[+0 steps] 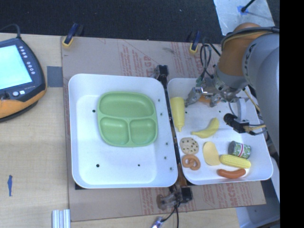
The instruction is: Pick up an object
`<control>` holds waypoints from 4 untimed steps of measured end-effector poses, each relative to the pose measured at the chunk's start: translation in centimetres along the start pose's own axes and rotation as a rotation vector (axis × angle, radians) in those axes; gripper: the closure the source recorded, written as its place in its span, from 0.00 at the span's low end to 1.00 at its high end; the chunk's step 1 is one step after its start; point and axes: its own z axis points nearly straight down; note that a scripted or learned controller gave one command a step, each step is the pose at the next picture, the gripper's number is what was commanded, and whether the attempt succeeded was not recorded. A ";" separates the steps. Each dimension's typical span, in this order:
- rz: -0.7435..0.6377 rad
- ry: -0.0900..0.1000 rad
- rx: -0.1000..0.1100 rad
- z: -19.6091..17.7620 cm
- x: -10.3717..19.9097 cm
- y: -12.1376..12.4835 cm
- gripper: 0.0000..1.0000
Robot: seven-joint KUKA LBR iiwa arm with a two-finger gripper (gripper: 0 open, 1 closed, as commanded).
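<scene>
Camera view: I have the gripper (pixel 205 95) at upper right, over the right bin (pixel 266 172), jaws' state unclear. I'm approaching; next, descend onto the banana (pixel 208 128).

Two shallow white bins (pixel 80 175) (pixel 266 167), one green divided plate (pixel 128 119), one yellow mustard bottle (pixel 177 112), one banana (pixel 207 129), one cookie (pixel 189 146), one pretzel (pixel 191 162), one corn cob (pixel 234 161), one sausage (pixel 232 173), one small can (pixel 239 149)

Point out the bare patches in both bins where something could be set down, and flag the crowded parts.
Left bin: bare floor rings the green divided plate, widest along the near edge and left side. Right bin: crowded near the front by the cookie, pretzel, corn, sausage and can; the gripper is over its far end.
</scene>
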 end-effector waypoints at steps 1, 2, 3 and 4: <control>-0.002 -0.001 -0.002 0.1 -3.4 -6.2 0.00; -0.003 0.000 -0.002 0.1 -2.9 -10.6 0.00; -0.003 -0.001 -0.003 0.1 -1.0 -10.1 0.00; 0.000 0.001 -0.002 0.0 -1.4 -0.6 0.00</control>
